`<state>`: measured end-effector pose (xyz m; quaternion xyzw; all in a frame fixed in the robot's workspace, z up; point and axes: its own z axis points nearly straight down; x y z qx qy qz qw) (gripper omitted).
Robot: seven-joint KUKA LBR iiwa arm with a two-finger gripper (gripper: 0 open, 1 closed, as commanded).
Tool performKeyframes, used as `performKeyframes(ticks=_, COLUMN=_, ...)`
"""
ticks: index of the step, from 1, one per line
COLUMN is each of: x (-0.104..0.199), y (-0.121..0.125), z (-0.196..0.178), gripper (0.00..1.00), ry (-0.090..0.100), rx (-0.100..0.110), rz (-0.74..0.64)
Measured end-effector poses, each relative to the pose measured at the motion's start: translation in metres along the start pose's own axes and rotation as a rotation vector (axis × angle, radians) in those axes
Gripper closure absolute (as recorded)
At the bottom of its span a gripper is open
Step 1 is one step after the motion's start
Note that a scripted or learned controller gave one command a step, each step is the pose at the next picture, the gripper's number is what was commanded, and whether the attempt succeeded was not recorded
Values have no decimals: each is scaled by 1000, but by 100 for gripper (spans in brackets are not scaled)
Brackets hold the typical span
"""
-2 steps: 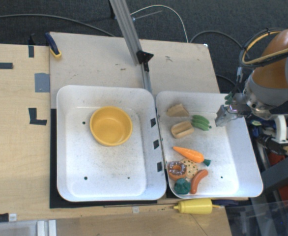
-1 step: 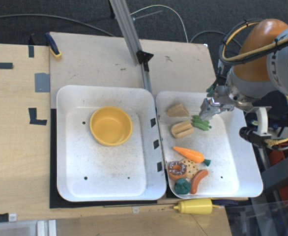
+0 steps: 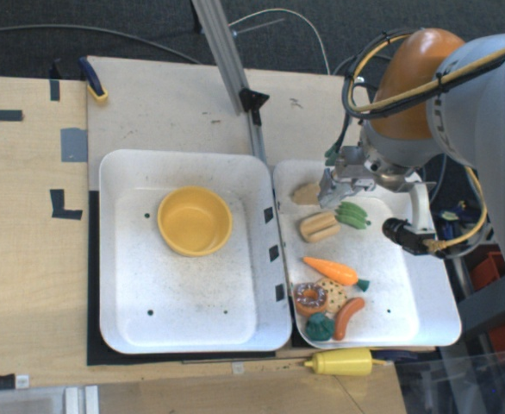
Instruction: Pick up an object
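Note:
My gripper [image 3: 337,193] hangs low over the back of the right bin [image 3: 408,304], reaching in from the right. Directly around it lie a tan bread piece [image 3: 305,193] to its left, a green toy vegetable [image 3: 352,215] just below it, and a hot dog bun [image 3: 318,226] below and left. Toward the bin's front lie an orange carrot [image 3: 331,270], a sprinkled donut [image 3: 308,297], a red sausage [image 3: 349,315] and a dark green piece [image 3: 320,327]. I see nothing held between the fingers.
The left bin [image 3: 123,317] holds a yellow bowl [image 3: 194,220]. A yellow mustard bottle [image 3: 342,362] lies on the bench in front of the right bin. A metal pole [image 3: 227,50] rises behind the bins. A black cable unit [image 3: 405,235] hangs by the arm.

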<state>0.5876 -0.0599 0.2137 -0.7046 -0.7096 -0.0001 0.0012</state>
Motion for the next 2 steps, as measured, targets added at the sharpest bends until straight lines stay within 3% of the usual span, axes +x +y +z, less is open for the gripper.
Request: performKeyframes(ticks=2, x=106, y=29, z=-1, gripper=100, ry=0, rx=-1, rz=-1)
